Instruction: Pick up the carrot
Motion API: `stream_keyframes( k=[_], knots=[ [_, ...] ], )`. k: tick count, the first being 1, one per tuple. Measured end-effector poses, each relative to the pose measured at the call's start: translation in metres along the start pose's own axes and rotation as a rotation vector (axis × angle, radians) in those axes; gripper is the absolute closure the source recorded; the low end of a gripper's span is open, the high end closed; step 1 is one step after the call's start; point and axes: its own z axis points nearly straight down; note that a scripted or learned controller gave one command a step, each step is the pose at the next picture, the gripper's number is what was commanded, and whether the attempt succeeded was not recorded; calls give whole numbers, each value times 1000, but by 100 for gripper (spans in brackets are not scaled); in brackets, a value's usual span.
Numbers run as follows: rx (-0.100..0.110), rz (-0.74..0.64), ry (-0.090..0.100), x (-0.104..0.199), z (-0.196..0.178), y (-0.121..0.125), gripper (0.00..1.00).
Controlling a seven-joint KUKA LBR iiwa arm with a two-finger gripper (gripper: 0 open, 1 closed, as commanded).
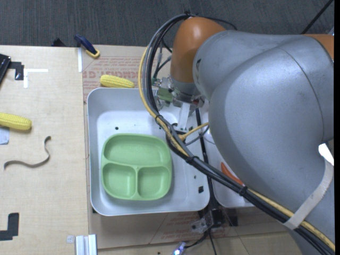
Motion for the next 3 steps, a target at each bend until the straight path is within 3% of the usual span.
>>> stream_keyframes(
  k=[1, 2, 3],
  knots=[
    [-3, -3, -7, -2, -10, 1, 100],
    [-3, 337, -5, 52, -50, -16, 100],
    [-4, 332, -4, 103, -64, -54, 100]
  ],
)
